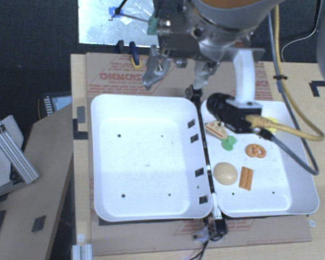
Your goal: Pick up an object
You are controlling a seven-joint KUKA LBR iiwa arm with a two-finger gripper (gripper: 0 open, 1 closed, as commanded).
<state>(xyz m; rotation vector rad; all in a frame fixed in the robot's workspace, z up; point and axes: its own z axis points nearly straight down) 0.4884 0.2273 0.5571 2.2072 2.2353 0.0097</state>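
Left of the tan ball point(225, 173), the left bin point(141, 161) gives me open floor. An orange block point(246, 178) crowds the ball's right; a green piece point(228, 142), wedge point(214, 128) and pretzel point(255, 151) cluster behind it.

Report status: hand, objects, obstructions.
Hand open, nothing held, over the bins' far rim. Pretzel, beige ball, orange block, green piece and wedge lie in view's right bin. No obstruction seen.
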